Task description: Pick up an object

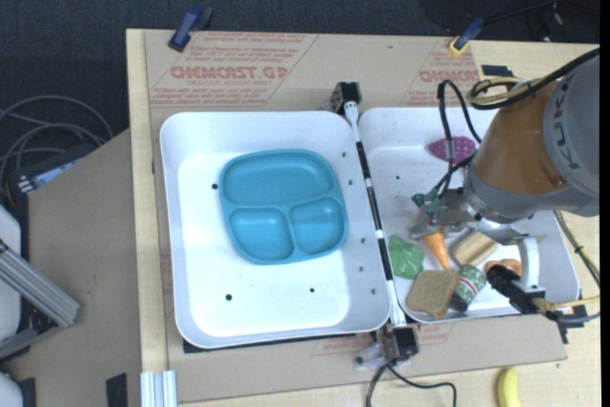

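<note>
Gripper parked low over the right bin clutter, grip state can't be told | carrot lying just beneath it among toys, nothing seen lifted yet | whole pick figured as pending

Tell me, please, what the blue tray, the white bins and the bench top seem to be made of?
Blue tray: likely moulded plastic, smooth and slightly glossy, with three rounded compartments of one even colour.
White bins: probably plastic too, thin and shiny, with rounded corners and soft reflections along the rim.
Bench top: looks like a sheet covered in brown paper, matte, with red printed lettering; the material beneath cannot be told.
</note>
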{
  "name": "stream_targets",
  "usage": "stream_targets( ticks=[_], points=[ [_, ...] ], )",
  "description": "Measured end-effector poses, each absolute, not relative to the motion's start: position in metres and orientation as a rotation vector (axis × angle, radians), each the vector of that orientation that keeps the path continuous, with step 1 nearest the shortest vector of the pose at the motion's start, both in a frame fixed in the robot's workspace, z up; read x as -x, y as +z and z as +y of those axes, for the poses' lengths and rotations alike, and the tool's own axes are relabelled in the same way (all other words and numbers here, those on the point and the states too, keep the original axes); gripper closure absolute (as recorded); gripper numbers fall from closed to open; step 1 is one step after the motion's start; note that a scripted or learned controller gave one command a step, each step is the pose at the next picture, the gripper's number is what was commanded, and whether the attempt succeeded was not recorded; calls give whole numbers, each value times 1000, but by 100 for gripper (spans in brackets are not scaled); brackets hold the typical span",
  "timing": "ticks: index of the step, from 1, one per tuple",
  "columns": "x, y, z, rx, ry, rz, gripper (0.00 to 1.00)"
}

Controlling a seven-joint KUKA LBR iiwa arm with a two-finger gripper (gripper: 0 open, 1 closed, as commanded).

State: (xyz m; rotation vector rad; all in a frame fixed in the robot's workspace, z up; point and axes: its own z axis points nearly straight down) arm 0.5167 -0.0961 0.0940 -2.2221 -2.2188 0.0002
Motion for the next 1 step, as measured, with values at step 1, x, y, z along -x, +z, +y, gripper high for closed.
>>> stream_targets(
  ticks=[1],
  points=[
    [-582,185,-51,2221,-3,-2224,100]
  ],
)
